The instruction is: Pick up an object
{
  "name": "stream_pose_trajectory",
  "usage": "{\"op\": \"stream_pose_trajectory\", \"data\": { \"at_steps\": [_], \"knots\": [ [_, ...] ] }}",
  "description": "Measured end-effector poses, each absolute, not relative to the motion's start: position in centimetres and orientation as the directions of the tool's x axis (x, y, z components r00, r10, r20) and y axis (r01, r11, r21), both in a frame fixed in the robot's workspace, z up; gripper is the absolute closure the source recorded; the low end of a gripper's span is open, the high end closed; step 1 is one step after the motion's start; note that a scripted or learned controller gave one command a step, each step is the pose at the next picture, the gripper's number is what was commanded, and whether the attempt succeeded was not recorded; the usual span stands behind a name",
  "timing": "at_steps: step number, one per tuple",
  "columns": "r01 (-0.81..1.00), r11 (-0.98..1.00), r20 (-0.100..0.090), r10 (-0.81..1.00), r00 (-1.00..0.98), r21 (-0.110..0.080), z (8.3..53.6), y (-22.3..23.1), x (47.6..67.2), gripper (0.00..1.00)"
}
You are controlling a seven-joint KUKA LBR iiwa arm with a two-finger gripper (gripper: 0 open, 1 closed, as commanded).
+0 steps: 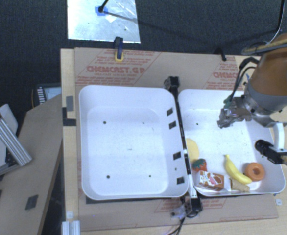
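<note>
- The tool (225, 118) hangs over the right bin (202, 99) near its 1 o'clock part; whether it is apart or together I cannot tell.
- At the bin's 6 o'clock edge lie a banana (234, 170), an orange ring (254, 171) and a red packet (211, 180).

From my station, the one text I can read is red printing on the brown board (148, 62) that lies under both bins. Along its far edge it says "CHEMCAST GP" (the last letters are faint, so I read them with some doubt). The same red print shows again at the board's far right corner (226, 75), set at a slant, too broken for me to spell out. A small packet (211, 180) in the right bin (202, 106) bears red and white print that is too small to read.
</note>
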State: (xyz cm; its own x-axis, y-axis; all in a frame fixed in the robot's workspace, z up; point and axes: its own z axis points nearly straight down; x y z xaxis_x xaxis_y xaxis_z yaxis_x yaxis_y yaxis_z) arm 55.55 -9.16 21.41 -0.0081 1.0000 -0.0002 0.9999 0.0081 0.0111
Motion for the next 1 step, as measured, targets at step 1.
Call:
{"op": "stream_pose_trajectory", "data": {
  "at_steps": [1],
  "knots": [
    [1.000, 0.011, 0.000, 1.000, -0.011, 0.013, 22.45, -9.12, 55.64, 1.00]
  ]
}}
